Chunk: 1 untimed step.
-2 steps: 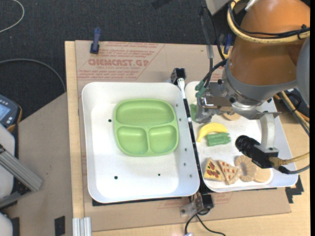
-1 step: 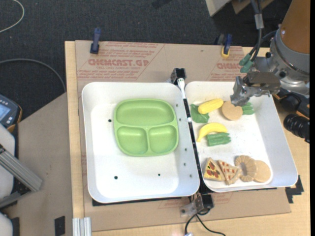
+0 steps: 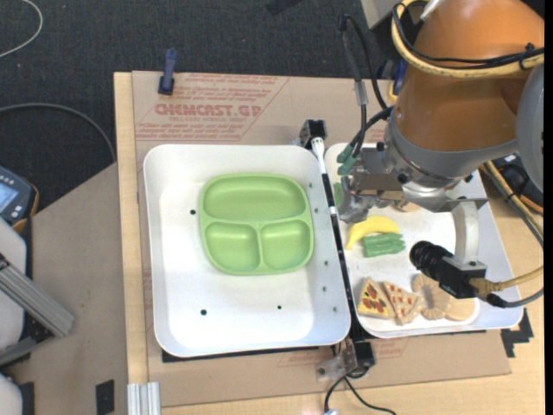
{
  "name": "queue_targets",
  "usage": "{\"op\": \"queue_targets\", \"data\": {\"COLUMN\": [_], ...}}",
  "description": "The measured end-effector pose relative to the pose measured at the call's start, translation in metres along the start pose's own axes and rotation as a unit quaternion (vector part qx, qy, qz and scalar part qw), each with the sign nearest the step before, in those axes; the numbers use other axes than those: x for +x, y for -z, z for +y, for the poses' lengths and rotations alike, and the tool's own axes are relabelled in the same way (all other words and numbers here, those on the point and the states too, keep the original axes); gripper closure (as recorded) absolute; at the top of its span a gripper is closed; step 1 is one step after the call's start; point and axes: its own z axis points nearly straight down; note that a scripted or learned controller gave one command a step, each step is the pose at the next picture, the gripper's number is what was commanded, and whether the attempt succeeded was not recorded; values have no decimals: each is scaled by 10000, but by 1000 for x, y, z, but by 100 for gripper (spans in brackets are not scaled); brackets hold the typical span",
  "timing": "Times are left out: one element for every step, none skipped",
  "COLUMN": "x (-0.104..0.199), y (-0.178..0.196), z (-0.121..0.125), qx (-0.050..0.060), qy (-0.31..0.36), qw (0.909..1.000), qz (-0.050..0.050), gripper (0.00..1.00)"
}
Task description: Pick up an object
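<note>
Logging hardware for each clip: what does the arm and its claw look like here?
The arm has a large rounded orange shell over a grey collar. Yellow and black cables loop around it. The claw is a grey metal block with green fittings, above the right bin.

1. Lighting is bright and even, coming from overhead.
2. The left bin (image 3: 173, 258) reads almost blown-out white, with faint shading at its rim.
3. A broad soft sheen sits on the arm's orange band (image 3: 471, 54).
4. The arm shades the right bin (image 3: 501, 314) beneath it.
5. Focus is fairly sharp throughout; grain shows on the dark floor (image 3: 78, 24).
</note>
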Motion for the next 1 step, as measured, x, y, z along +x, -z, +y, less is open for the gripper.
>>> {"op": "queue_targets", "data": {"x": [82], "y": [1], "z": [64], "qx": [-80], "qy": [-2], "qw": [10000], "qz": [9], "gripper": [100]}}
